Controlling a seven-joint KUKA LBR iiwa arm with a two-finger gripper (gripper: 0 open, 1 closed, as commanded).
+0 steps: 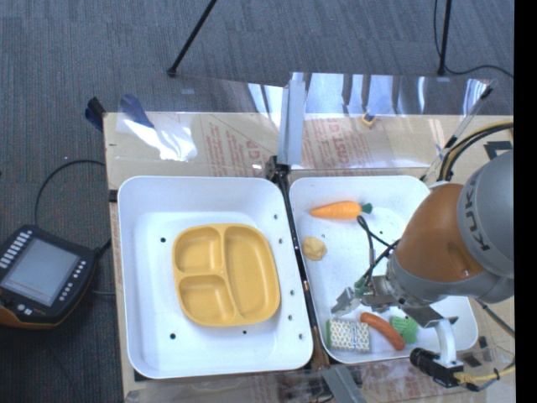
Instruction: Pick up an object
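Note:
My gripper [351, 299] hangs low over the right bin [403, 190], near its front left part. Just below it lie a white and green checked block [349, 335] and an orange-red sausage [383, 330]. A green leafy piece [406, 328] sits beside the sausage, partly under my wrist. An orange carrot [337, 211] lies at the back of the bin. A small tan round piece [315, 248] rests by the left wall. I see nothing held in the gripper.
The left bin [143, 225] holds a yellow divided plate [226, 273]. The arm's orange band [440, 233] covers the right bin's right side. A grey post [291, 128] stands behind the bins. A teach pendant [42, 274] lies on the floor at left.

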